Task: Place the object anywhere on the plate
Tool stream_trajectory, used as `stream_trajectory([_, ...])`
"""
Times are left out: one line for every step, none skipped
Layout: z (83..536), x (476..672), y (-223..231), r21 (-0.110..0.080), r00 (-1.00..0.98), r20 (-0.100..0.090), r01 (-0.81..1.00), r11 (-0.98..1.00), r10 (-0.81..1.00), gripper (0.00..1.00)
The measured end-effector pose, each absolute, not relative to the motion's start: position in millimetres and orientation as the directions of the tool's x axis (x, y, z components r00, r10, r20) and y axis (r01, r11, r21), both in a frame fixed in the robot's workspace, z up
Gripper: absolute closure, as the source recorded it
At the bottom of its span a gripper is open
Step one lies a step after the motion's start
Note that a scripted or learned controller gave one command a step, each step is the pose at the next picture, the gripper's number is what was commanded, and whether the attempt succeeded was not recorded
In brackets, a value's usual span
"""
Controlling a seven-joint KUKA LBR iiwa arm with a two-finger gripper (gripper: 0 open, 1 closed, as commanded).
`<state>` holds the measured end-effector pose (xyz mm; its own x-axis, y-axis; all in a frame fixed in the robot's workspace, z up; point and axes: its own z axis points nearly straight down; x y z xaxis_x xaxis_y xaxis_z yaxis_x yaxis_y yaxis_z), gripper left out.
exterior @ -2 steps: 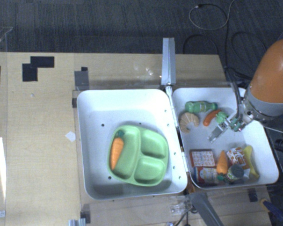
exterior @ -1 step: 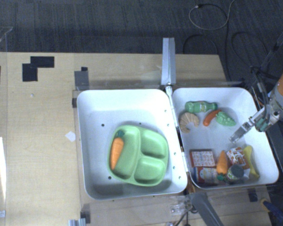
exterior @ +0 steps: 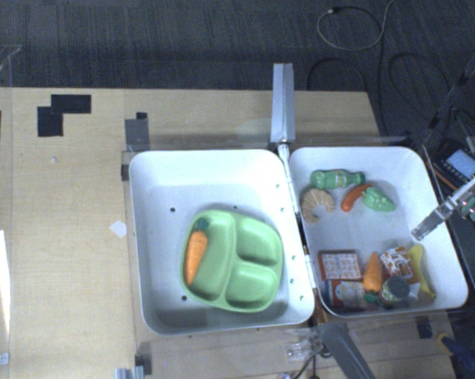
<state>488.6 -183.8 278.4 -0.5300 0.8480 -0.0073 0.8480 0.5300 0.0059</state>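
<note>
Orange carrot [exterior: 195, 256] lying on plate [exterior: 259, 240]: likely light, stiff; grasp mid-body. Claw [exterior: 425, 228] state: cannot tell.

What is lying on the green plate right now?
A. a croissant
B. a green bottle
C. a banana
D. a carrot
D: an orange carrot lies in the left compartment of the green plate, which sits in the left bin.

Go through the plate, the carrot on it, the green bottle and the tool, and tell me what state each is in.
Plate: flat in left bin, tilted askew.
Carrot: lying in plate's left compartment.
Green bottle: on its side, right bin.
Tool: over right bin's right edge, holding nothing visible.
</note>
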Motion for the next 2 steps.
stream_trajectory([278,488.6,-184,0.006,-0.530,-0.007,0.848,0.530,0.848,0.00])
stream_trajectory([245,488.4,-206,0.004,-0.511,-0.005,0.860,0.511,0.860,0.00])
